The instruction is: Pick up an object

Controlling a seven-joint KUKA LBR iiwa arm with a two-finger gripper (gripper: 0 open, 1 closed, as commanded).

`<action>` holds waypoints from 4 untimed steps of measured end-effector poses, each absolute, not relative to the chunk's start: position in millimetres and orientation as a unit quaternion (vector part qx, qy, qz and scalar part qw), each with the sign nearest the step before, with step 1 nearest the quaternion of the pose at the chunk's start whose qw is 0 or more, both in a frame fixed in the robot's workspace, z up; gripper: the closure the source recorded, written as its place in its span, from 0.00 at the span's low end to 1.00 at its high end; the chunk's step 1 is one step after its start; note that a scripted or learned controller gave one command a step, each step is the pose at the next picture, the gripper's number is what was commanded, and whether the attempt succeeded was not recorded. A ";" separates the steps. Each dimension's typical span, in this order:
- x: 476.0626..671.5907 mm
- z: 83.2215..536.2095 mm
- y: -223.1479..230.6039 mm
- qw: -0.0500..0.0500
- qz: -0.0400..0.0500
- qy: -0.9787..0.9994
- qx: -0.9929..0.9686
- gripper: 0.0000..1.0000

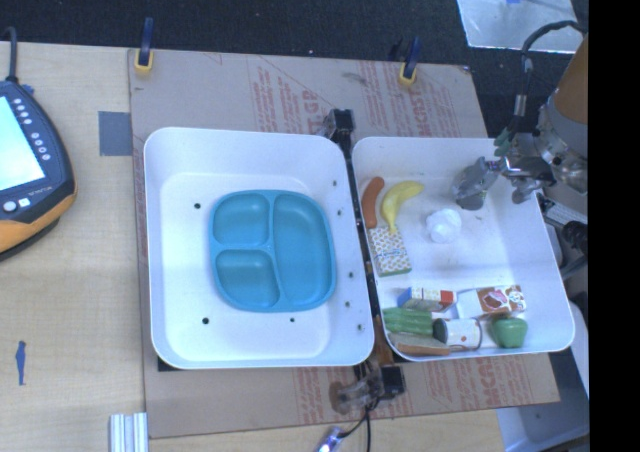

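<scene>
My gripper [498, 183] hovers over the far right part of the right bin [530, 240], its two grey fingers [471, 186] spread apart and open with nothing between them. A small white object [443, 225] lies just left of and below the gripper, apart from it. A yellow banana [399, 202] and a reddish sausage [371, 200] lie at the bin's left side. Below them rests a patterned box [389, 251]. Along the near edge sit a green vegetable [407, 321], a green apple [510, 332] and small printed boxes [499, 300].
The left bin [170, 270] holds a blue three-compartment plate [272, 249]. A pendant with a screen [25, 170] lies at the bench's far left. Clamps [145, 52] hold the board at the back edge. The arm's cabling stands at the right.
</scene>
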State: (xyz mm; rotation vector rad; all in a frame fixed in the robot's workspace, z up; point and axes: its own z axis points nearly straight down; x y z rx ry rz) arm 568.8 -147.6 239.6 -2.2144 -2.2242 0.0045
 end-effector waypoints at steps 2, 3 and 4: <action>660.4 115.4 -178.1 -0.006 -0.002 -0.709 -0.705 0.00; 662.2 111.9 -187.1 -0.009 -0.004 -0.709 -0.705 0.00; 662.1 111.7 -187.1 -0.010 -0.004 -0.709 -0.705 0.00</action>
